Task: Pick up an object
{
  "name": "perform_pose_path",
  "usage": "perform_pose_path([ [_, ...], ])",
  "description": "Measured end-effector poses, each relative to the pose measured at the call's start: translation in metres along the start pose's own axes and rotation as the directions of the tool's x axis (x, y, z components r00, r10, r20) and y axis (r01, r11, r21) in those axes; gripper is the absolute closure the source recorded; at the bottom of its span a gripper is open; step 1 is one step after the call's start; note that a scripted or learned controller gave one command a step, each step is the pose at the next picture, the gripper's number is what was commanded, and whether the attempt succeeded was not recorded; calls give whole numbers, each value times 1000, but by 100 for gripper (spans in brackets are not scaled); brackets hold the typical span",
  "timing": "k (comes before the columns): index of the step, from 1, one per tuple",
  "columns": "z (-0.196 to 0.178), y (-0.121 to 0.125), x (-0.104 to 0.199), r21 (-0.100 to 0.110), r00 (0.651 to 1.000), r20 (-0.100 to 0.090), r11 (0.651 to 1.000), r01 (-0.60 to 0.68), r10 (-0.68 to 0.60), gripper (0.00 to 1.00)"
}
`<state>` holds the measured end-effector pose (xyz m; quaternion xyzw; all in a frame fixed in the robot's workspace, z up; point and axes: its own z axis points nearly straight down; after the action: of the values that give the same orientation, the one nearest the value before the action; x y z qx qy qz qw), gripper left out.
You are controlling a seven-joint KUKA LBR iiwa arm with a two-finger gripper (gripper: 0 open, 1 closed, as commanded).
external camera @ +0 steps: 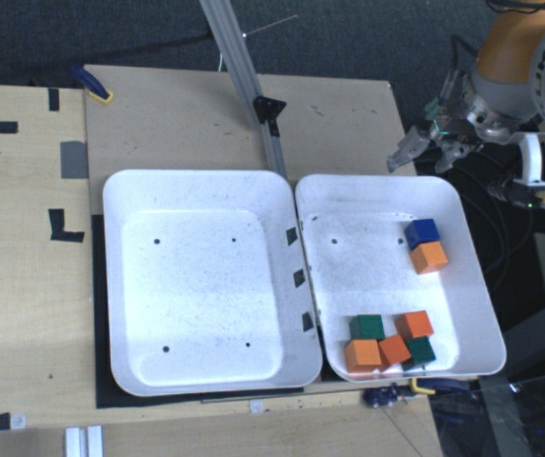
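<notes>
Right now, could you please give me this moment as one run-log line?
gripper: above right bin's far rim, nothing held | blocks in right bin: blue block, orange block, near-edge cluster | pick: not begun

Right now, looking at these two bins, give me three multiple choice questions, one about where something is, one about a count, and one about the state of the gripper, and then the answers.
1. Where does the blue block lie?
A. In the left bin
B. In the right bin, touching an orange block
C. On the bench outside both bins

2. How many blocks lie in the right bin?
A. Three
B. Ten
C. Seven

3. What is the gripper doing?
A. Hanging above the right bin's far edge, holding no block
B. Pressing on the green blocks
C. Resting inside the left bin

Answers:
1 B: the blue block sits against the orange block near the right bin's right wall.
2 C: the pair there plus five in the near cluster, three orange and two green.
3 A: the gripper is up beyond the bin's far rim, away from every block, with no block at its fingers.
</notes>
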<state>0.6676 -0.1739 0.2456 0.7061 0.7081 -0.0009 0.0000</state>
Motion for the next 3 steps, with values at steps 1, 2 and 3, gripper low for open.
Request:
perform_pose_path([
  [1,0,0,0,1,1000,1,1000,0,0,0],
  [2,45,-2,5,4,1000,0,1000,-1,1,0],
  [3,110,-5,5,6,1000,-1,1000,-1,1,0],
])
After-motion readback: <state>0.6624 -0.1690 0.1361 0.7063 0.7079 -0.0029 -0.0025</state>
